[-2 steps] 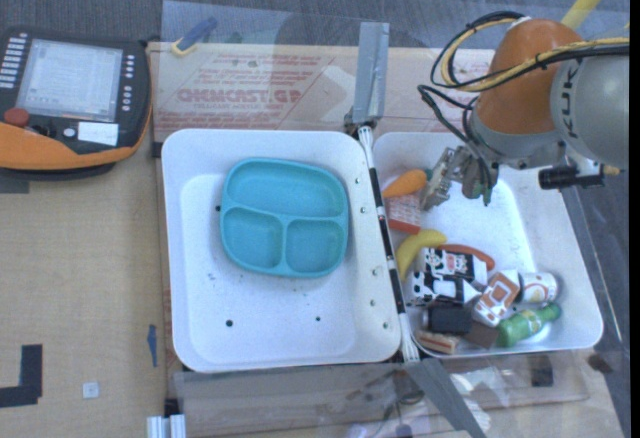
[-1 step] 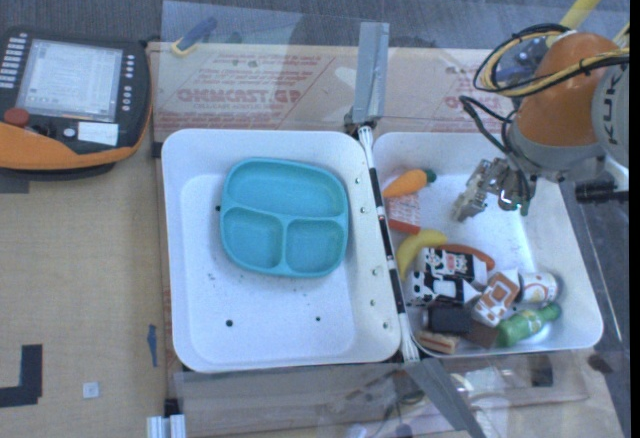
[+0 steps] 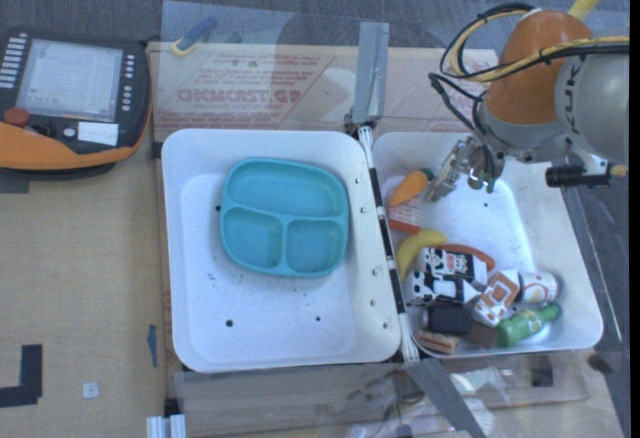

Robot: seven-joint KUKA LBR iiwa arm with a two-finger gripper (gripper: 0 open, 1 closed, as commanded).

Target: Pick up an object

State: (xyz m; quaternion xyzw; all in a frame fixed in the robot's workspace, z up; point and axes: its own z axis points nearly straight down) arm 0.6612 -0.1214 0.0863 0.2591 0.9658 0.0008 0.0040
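My gripper (image 3: 462,180) hangs over the back part of the right bin (image 3: 560,226), and its fingers stand open with nothing between them. An orange carrot (image 3: 408,188) lies just left of the fingertips. In front of it lie a yellow banana (image 3: 420,244) and a black-and-white cow-patterned box (image 3: 440,276). Farther toward the front right sit a white and orange carton (image 3: 495,298), a small can (image 3: 538,286) and a green bottle (image 3: 522,326). A black block (image 3: 450,318) rests at the bin's front.
The left bin (image 3: 190,256) holds a teal divided plate (image 3: 285,218). A teach pendant (image 3: 70,101) lies on the bench at far left. A clear plastic sheet (image 3: 260,76) and a grey post (image 3: 372,71) stand behind the bins.
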